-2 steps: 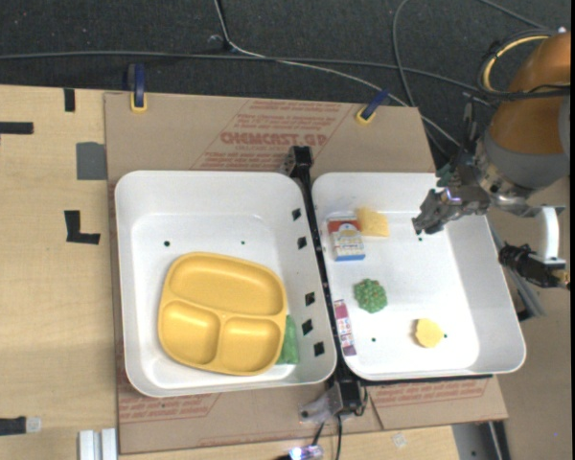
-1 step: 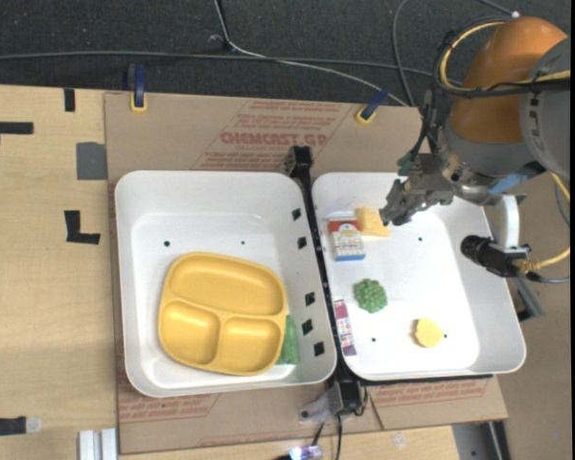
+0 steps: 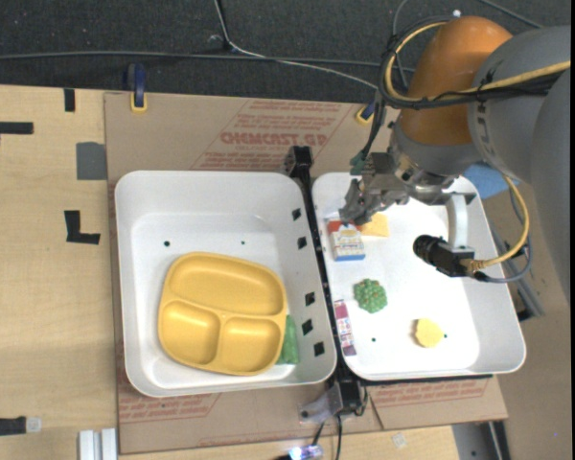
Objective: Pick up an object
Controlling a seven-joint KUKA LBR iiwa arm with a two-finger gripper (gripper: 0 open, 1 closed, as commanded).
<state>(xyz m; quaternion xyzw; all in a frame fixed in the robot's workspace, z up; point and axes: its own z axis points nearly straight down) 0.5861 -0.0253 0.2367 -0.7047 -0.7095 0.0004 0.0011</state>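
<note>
Nearest the camera, at the front of the right bin (image 3: 498, 357), lies a small yellow round piece (image 3: 427, 333), and to its left a narrow purple and white packet (image 3: 343, 326) lies along the bin's left wall. Just behind them sits a green knobbly lump (image 3: 370, 295). Further back, a small box with a red top edge (image 3: 347, 243) lies close to a yellow wedge (image 3: 375, 225); both are partly covered by the gripper (image 3: 359, 211), which hangs right over them with its tips low against the box and wedge. Whether the tips touch either one is hard to make out, and their spacing cannot be told, since the dark fingers merge with the wrist above. Nothing can be seen lifted. The grey arm (image 3: 517, 94) with its orange band is cut off at the right edge. In the left bin (image 3: 134, 209), a yellow divided tray (image 3: 220, 312) hides most of a green thing (image 3: 288, 341) at its right corner.
</note>
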